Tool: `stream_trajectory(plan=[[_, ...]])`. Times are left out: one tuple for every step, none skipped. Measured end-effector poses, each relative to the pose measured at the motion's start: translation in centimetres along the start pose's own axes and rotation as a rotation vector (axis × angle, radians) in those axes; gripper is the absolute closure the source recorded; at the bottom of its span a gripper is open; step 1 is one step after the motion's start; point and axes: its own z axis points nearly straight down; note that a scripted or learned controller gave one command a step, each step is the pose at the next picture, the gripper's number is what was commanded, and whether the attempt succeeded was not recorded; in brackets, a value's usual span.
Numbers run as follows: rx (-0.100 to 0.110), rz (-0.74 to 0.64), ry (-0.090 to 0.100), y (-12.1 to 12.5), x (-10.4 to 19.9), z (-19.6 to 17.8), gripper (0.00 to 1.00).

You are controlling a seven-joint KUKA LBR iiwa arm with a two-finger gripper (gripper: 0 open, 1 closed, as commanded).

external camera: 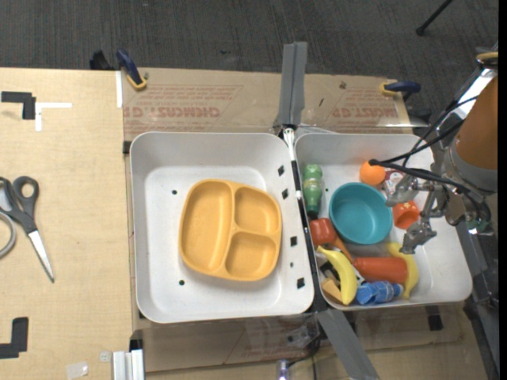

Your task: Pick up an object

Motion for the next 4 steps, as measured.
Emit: stream_trajectory(plan=[[0.008,-0.115,-0.025,-0.9,3.7,9.6,0.0],[0.0,0.02,-0.003,3.8,-3.3,10.0,0.0],[-0.001,0.132,0.105,0.7,-11.1,10.6,0.0],[0.0,0.162,-0.001,-4.0,-4.5,10.2,0.0]])
